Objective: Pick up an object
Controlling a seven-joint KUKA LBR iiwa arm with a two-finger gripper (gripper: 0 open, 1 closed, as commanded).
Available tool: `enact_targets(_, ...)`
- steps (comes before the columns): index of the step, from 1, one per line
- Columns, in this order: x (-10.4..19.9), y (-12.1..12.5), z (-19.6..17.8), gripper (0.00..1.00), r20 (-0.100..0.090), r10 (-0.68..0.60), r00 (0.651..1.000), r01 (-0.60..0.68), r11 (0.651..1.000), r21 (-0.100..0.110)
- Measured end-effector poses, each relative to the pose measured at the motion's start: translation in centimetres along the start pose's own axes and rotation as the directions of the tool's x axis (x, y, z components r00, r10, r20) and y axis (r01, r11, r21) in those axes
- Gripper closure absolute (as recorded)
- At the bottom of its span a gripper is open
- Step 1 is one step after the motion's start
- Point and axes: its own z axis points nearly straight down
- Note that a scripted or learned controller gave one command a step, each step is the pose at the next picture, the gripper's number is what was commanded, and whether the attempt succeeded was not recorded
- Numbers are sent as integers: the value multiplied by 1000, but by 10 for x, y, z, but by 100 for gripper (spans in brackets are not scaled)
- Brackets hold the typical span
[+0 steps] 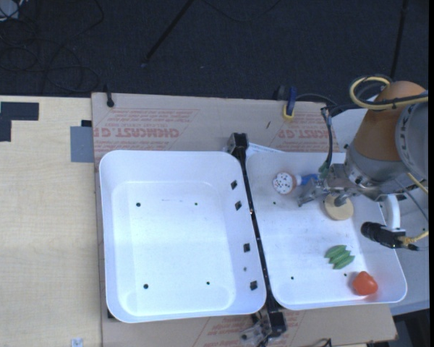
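In the right bin (304, 280) lie a white ball with dark dots (283, 183), a tan wooden disc (338, 207), a green pod-shaped piece (339, 256) and a red-orange round object (364, 283). My gripper (310, 191) hangs low over the bin's upper part, between the dotted ball and the wooden disc, reaching in from the right. A small blue bit shows at its tip, but what it is stays unclear.
The left bin (130, 194) sits beside the right one, with a black divider (247, 223) between them. Cardboard (173, 125) lies under both bins. Cables and a yellow loop (367, 89) hang near the arm at right.
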Motion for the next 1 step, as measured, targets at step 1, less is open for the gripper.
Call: enact_targets(1, 39, 27, -96, 0, -3, -7, 1000, 7, 1000, -7)
